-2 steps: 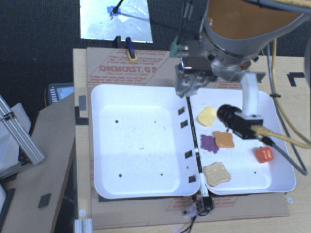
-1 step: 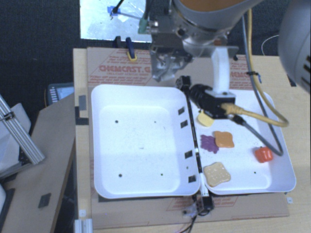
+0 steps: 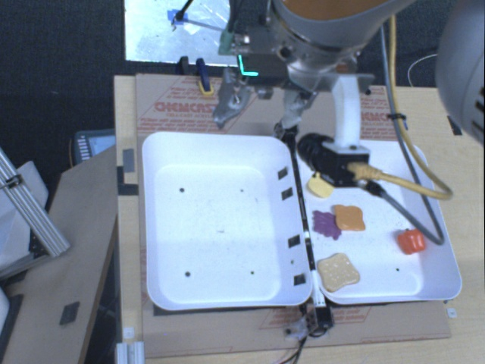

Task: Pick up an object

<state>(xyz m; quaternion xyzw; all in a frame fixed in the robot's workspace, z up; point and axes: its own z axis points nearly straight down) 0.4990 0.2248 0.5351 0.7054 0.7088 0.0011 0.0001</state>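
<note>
The arm [image 3: 333, 21] hung over the far rim of the left bin [image 3: 220, 226], and its jaws stood spread, pinching nothing. In the right bin [image 3: 432, 271] lay toast [image 3: 338, 271], long axis slanting right and away, an orange piece [image 3: 349, 218], purple grapes [image 3: 326, 224], a yellow piece [image 3: 320, 186] and a red piece [image 3: 410, 241].

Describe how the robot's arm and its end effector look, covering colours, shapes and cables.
The arm is rounded grey metal with an orange band. Its end effector has two slim grey metal fingers under a block with a green light. A yellow cable trails beside it.
</note>
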